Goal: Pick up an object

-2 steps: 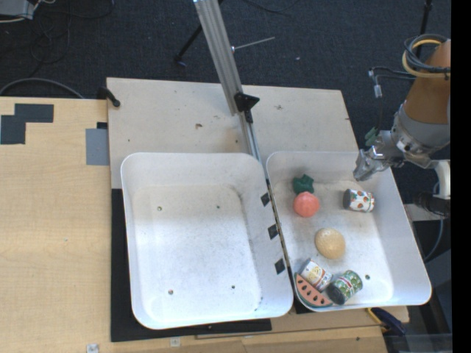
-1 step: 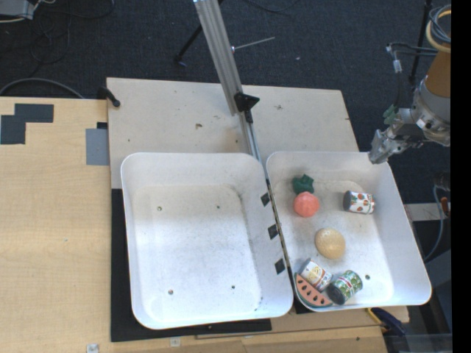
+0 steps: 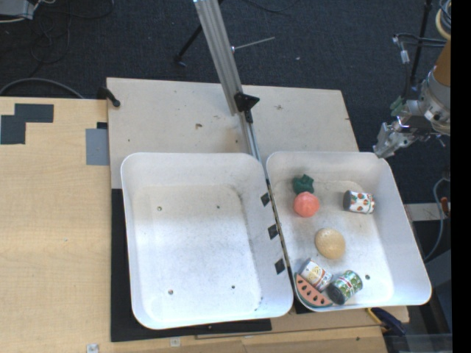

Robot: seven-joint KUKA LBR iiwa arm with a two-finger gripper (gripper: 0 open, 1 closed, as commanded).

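Tomato (image 3: pixel 306 204): red-orange, round, lying loose in the upper middle of the right bin (image 3: pixel 403 213), just below a small green piece (image 3: pixel 302 183); likely a light toy, smooth and hard, apt to roll or squirt out if pinched off-centre.
Best hold: straight down across the widest part, one finger each side, green piece kept outside the pinch.
Potato (image 3: pixel 330 243): tan, oval, alone mid-bin below the tomato; probably light and stiff, with room all round; grip across the short axis.
Upper can (image 3: pixel 358 201): small, on its side near the right wall, white with a printed label; likely rigid and slick; grip across the round body, not end to end.
Lower cans: white one (image 3: pixel 315 274) and green one (image 3: pixel 346 285), at the bottom edge, close together, beside a melon slice (image 3: pixel 311 295); crowded, harder to reach cleanly.
Left bin (image 3: pixel 193 240): white, shallow, beside the right one.
Gripper (image 3: pixel 390 140): high at the upper right, outside the right bin's far corner, well apart from every object.
Jaws: too small and dark to judge, cannot tell whether wide or narrow; nothing seen between them.
Surface (image 3: pixel 176 116): pale board under both bins.
Risk: round shapes slipping sideways under a shallow pinch.
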